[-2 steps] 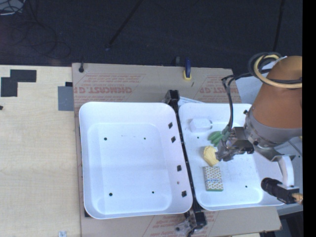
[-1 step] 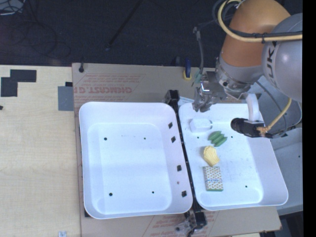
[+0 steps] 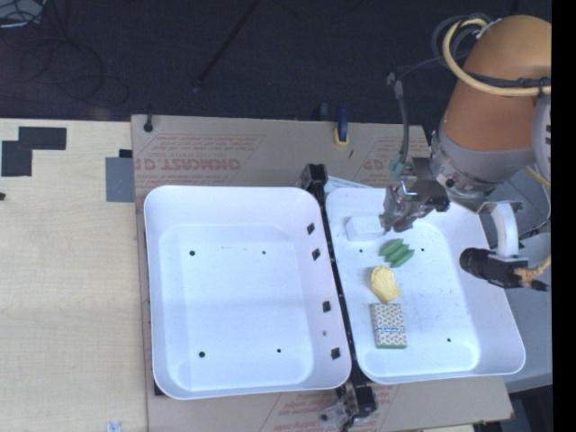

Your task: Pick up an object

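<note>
You have nothing lifted yet, as far as the view shows. In the right bin (image 3: 504,354) a green piece (image 3: 396,252), a yellow piece (image 3: 385,284) and a small patterned box (image 3: 389,325) lie on the floor in a loose line running from 12 o'clock down to 6 o'clock, each just beside the next. A flat white block (image 3: 364,228) lies at about 10 o'clock from the green piece. The left bin (image 3: 162,286) sits alongside.

Your gripper (image 3: 396,223) is low over the upper middle of the right bin, just at 12 o'clock from the green piece and at 3 o'clock from the white block. You cannot tell from this angle how the jaws stand, nor whether anything sits between them. The grasp and the lift both appear to be left to do.

The arm (image 3: 495,88) comes in from 2 o'clock, its orange band high over the bin's far right corner, the wrist bent down and toward 9 o'clock so the tool points at the bin floor.
</note>
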{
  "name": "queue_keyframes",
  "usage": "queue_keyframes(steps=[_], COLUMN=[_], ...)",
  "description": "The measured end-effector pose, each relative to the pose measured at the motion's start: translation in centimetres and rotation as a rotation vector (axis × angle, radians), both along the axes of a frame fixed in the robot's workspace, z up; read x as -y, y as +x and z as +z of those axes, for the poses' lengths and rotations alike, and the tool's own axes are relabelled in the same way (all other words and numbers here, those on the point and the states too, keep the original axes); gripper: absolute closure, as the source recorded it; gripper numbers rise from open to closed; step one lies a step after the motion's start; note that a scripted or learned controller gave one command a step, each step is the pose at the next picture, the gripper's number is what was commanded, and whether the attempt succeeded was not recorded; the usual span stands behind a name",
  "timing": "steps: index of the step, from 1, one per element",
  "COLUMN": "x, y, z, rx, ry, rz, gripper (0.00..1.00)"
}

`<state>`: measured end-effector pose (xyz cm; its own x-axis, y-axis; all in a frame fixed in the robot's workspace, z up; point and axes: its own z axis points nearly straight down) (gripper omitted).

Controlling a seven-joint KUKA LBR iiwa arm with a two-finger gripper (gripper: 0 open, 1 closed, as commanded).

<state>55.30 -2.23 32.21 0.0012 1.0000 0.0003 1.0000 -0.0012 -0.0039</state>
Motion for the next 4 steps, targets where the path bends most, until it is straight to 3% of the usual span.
queue_keyframes(steps=[1,2,3,4], x=[-6.5,-9.3,-13.8,-17.4], y=[-2.5,-7.9,-7.3,-1.4], z=[1.5,8.6,16.3,13.8], rx=[0.0,0.006,0.009,0.0], ry=[0.002,0.002,0.002,-0.002], rz=[0.007,0.006,0.006,0.007], gripper=[1.0,1.0,1.0,1.0])
